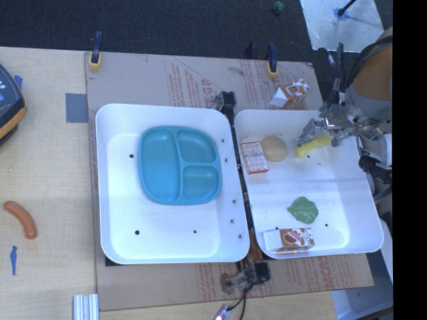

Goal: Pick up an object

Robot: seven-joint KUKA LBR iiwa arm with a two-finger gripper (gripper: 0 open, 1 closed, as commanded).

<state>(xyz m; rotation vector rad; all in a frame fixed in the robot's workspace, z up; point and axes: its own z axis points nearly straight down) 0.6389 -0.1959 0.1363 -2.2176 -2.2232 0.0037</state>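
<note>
Far left of frame, on the pale wooden bench top [47, 179]: the corner of a dark device with a yellow rim [9, 105] at the upper left edge, and lower down a smooth orange-brown sausage-shaped piece [21, 219], curved, lying alone with open bench all round it. Centre, a brown printed cardboard sheet [180, 79] underlies both bins, pinned at its top edge by two blue-and-yellow clamps [96, 51]. Left bin [110, 179]: shallow, glossy white, rounded corners; it carries a matte turquoise divided plate [180, 165] with three compartments, set toward the bin's upper middle, with a wide bare floor below it and to its left. Right bin [347, 199], same make, touching the left bin along the centre seam. In it, from left: a small flat red-and-white printed packet [253, 157] just beside a round pale-beige lump [273, 148]; a crinkled green leaf-shaped piece [303, 210] lower down; a flat brown-and-white carton [294, 238] along the bottom rim. A yellow blocky object [312, 146] sits in the bin's upper part, at the gripper [319, 129], whose metallic fingers straddle its upper end; whether they are clamped on it cannot be told. Another small carton [291, 93] lies on the cardboard above the bin. The middle of the right bin's floor is open.
</note>
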